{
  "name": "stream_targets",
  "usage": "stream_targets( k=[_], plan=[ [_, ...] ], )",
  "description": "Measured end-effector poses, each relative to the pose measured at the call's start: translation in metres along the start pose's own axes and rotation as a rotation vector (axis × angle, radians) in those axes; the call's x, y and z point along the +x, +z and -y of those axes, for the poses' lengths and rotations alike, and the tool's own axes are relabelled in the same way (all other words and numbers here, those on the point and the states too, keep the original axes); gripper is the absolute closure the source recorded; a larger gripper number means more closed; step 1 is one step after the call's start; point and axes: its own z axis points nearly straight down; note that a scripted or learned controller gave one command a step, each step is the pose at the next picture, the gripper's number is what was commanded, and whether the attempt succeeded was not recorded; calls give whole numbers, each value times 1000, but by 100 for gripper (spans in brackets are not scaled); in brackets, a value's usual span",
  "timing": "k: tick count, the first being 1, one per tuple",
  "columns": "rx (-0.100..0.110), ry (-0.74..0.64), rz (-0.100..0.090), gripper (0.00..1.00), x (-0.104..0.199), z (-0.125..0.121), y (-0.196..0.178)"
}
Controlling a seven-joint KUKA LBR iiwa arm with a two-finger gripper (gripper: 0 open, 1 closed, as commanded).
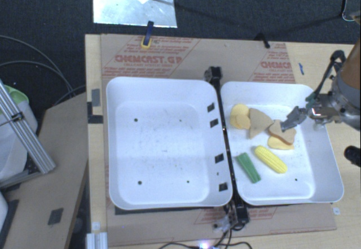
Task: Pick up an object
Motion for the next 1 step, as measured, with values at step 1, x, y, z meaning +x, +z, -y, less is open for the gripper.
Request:
stream_targets(
  k=[1],
  plan=[
    [14,6,-3,0,-29,33,133]
  ],
)
